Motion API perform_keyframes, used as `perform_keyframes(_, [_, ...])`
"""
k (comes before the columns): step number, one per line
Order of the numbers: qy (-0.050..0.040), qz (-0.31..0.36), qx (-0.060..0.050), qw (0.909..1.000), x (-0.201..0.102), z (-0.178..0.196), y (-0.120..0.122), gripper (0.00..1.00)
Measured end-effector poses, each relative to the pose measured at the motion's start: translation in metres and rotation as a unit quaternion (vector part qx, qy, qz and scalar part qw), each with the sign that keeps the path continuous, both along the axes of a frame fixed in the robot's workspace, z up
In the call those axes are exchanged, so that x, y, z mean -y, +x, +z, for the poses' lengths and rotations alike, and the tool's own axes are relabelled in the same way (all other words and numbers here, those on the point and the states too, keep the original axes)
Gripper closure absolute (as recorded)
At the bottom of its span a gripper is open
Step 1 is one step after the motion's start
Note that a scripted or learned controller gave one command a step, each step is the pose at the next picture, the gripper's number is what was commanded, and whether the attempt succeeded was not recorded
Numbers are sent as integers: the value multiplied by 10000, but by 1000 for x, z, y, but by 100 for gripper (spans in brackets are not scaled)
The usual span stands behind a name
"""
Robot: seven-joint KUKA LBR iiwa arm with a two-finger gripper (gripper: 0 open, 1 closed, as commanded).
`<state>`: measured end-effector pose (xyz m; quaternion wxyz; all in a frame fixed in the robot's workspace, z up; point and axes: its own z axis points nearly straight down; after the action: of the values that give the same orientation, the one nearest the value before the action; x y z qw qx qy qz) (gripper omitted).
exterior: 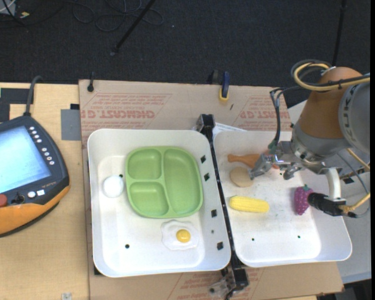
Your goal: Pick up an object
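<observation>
The grey arm with the orange band reaches in from 3 o'clock, and its two-finger gripper (269, 165) hangs low over the right white bin (281, 249). I cannot tell how it is set. Just at its 9 o'clock lies a brown toy drumstick (245, 159), with a round tan cookie (241, 178) right below it. A yellow toy corn cob (249, 205) lies near the middle, and purple toy grapes (301, 199) sit at 3 o'clock. The left white bin (106, 242) holds a green plastic divided plate (163, 181) — a white ball (113, 186) at its 9 o'clock, a toy fried egg (179, 235) at its 6 o'clock.
</observation>
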<state>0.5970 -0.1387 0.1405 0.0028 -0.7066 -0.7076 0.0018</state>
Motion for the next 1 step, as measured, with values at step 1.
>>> perform_keyframes(1, [-1,-7,22,10000,-3,-51,1,0])
